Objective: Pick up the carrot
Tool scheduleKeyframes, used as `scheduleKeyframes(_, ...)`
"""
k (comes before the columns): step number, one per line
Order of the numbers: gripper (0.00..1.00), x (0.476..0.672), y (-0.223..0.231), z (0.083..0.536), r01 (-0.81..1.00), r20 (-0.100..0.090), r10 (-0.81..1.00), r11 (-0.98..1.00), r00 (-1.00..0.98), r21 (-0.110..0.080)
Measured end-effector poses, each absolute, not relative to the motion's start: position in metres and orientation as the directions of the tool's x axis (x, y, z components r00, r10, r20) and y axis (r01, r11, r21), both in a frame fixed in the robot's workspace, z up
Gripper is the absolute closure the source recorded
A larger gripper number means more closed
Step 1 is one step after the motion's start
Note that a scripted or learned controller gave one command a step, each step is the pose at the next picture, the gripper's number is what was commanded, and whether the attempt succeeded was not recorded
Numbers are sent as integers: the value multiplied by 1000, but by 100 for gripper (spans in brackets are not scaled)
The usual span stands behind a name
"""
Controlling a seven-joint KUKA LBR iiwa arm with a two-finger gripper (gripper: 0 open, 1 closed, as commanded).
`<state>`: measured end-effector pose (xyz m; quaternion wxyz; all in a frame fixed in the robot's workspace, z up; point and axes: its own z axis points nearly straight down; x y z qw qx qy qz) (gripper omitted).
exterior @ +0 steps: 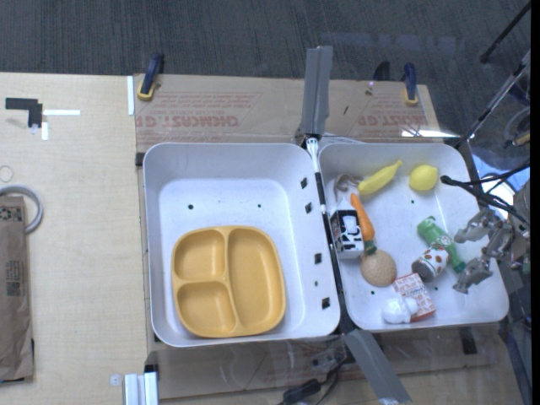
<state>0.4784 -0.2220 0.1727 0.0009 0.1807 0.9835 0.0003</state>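
- The carrot (pixel 364 215), orange with a green end, lies in the right bin (pixel 456 309) near its left wall, running from the upper left down toward the middle.
- A black-and-white can (pixel 347 230) sits touching the carrot's left side; a round tan ball (pixel 379 268) rests just below its lower end.
- Above it, a banana (pixel 379 177) lies at a slant, with a lemon (pixel 423 176) to the right.
- A green bottle (pixel 437 236), a small red-and-white can (pixel 430 262), a red-and-white carton (pixel 413 294) and a white object (pixel 394 311) fill the bin's lower right.
- The gripper (pixel 477 256) hangs at the bin's right edge, well apart from the carrot, its fingers apart and holding nothing.
- A yellow divided plate (pixel 228 281) sits in the left bin (pixel 169 175).
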Motion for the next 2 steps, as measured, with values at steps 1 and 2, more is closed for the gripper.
scheduleKeyframes(1,0,479,-222,219,417,-4,417,909,-909,1)
scheduleKeyframes(2,0,479,-222,336,453,-4,453,891,-891,0)
